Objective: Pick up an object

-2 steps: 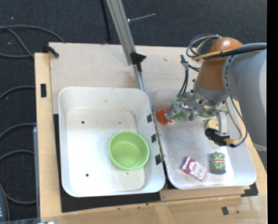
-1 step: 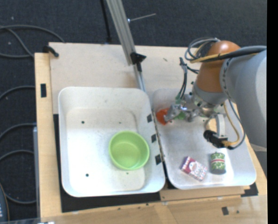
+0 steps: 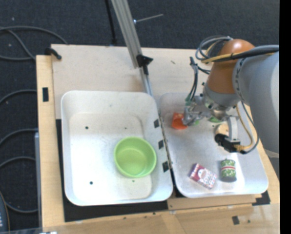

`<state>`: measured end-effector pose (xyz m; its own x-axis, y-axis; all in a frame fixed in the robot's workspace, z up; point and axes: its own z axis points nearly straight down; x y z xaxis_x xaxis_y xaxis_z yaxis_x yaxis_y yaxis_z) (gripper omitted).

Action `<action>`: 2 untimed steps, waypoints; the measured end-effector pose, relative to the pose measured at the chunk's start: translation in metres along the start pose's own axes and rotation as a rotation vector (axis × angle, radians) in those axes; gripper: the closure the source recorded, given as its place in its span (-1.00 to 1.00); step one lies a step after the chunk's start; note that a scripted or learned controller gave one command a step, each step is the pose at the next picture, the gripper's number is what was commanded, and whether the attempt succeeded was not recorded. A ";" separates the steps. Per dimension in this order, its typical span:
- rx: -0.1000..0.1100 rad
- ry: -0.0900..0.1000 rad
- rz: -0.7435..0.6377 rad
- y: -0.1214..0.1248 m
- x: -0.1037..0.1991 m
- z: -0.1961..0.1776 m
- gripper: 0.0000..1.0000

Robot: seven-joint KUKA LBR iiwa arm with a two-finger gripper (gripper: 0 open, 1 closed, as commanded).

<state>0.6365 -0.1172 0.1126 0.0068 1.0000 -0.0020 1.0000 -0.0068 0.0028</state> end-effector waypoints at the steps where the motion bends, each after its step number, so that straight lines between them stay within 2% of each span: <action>1: -0.003 0.002 -0.001 0.001 -0.001 -0.044 1.00; 2: -0.004 0.001 -0.007 0.003 -0.003 -0.098 1.00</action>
<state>0.6387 -0.1196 0.2109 -0.0005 1.0000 -0.0008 1.0000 0.0005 0.0072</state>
